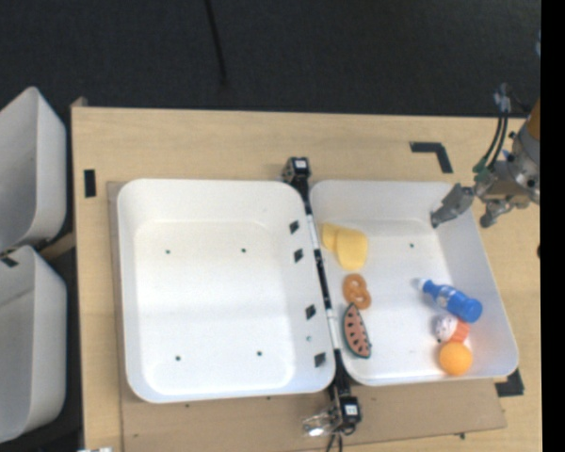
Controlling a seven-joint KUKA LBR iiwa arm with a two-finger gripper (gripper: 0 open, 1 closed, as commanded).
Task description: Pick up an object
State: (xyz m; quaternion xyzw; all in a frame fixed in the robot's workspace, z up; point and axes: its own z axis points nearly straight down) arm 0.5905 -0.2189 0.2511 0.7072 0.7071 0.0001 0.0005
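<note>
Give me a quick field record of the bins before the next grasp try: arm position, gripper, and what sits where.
arm: reaching in from the right, gripper above the right bin's upper right corner
gripper: fingers spread, nothing between them
right bin, left side: yellow object, pretzel-like orange ring, watermelon slice toy
right bin, right side: blue bottle, small white and orange object, orange ball
left bin: no objects seen
</note>
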